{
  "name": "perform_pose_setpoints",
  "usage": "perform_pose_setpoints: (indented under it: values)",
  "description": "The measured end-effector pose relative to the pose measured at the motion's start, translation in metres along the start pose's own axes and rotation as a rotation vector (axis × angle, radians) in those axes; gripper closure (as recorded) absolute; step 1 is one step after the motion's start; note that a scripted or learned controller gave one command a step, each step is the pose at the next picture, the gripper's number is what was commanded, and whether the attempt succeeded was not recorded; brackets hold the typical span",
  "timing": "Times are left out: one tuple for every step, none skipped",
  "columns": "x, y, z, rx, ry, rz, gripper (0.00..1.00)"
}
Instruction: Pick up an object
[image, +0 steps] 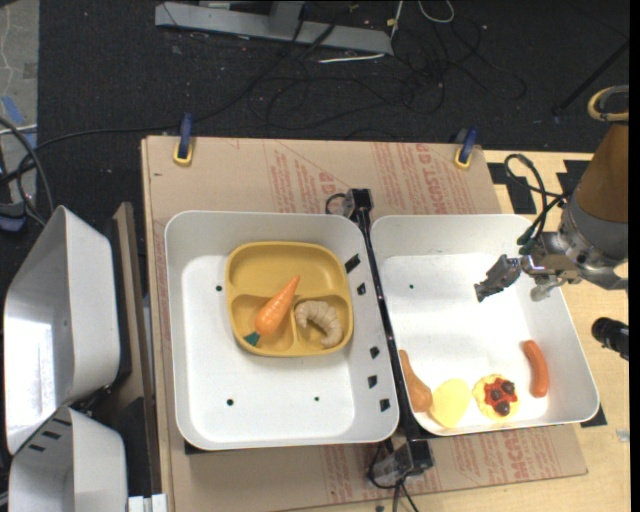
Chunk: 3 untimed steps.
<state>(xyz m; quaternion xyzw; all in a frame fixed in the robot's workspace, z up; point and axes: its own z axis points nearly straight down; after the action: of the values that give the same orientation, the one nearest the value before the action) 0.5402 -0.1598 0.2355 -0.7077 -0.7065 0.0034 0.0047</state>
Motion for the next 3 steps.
perform_pose_setpoints:
  values:
    - [0.000, 0.002, -0.006, -0.011, -0.002, -0.003, 0.00]
    - [-0.001, -0.007, 0.044, -0.006, -0.001, 0.000, 0.00]
    - [0.009, -0.004, 0.099, -0.006, 0.000, -0.001, 0.00]
